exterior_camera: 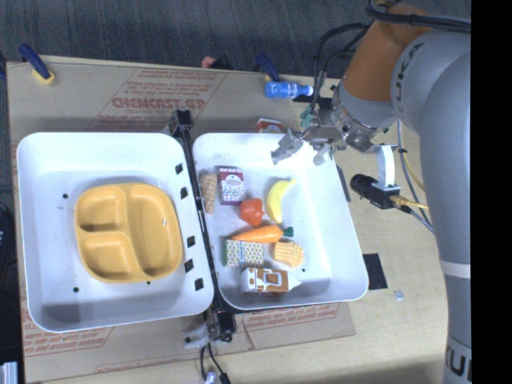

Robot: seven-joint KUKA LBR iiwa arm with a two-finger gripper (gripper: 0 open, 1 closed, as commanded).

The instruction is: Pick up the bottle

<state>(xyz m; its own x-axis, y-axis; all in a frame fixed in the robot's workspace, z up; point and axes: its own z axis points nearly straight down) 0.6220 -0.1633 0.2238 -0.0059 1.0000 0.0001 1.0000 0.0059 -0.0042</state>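
Hovering over the right bin's (336,238) far edge, tool (302,152) spread, nothing between.

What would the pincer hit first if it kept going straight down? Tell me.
Most likely the bare floor of the right bin, near its far edge. The pincer hangs above that spot, just beyond the banana; depth is hard to judge.

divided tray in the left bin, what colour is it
Yellow: the divided tray in the left bin, clearest in the camera view.
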